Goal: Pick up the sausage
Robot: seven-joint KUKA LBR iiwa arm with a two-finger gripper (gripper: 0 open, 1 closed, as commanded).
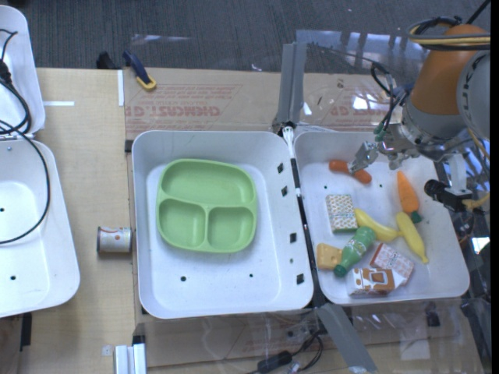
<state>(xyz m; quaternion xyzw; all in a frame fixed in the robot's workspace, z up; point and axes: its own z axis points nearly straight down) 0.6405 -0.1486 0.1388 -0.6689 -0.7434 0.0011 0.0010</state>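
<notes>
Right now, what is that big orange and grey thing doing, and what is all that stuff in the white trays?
That is a robot arm, seen by a camera looking down from above. Its gripper, like a two-fingered hand, hovers close over a small reddish sausage it is meant to pick up. I cannot see it holding anything. The right bin has toy food: a carrot, bananas, a cracker, a green bottle and a little carton. The left bin has a green divided plate.

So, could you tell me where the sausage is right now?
The sausage lies at the far end of the right bin, just beside the end effector, above the cracker.
</notes>
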